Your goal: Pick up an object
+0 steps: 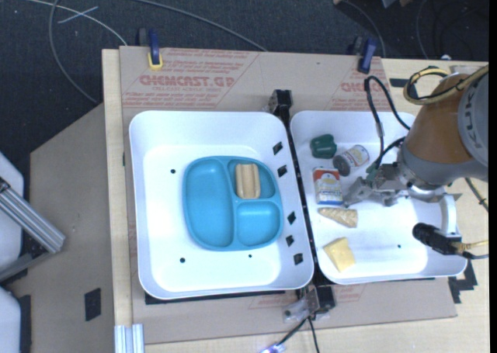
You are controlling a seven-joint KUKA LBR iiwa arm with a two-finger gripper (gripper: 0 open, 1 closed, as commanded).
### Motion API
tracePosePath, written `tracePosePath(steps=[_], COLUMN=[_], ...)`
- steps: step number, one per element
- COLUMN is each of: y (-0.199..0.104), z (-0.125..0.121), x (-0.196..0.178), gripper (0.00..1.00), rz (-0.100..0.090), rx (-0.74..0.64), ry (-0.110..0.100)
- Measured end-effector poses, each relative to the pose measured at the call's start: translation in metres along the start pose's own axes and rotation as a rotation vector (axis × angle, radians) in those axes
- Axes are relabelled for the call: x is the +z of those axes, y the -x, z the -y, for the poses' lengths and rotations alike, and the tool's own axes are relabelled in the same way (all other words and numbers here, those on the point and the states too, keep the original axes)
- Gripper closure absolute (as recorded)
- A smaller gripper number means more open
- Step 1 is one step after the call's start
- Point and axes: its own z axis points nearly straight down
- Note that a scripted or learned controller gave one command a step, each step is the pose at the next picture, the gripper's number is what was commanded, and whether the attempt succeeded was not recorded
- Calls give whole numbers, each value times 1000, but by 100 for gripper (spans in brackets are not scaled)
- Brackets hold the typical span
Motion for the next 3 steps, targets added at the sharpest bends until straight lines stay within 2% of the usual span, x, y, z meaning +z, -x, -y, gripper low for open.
tracePosePath(steps=[1,3], y=[0,-13], z=[-2,3], x=[-15,-134], gripper=[100,100], rz=[1,5], rx=[1,-2], ry=[7,15])
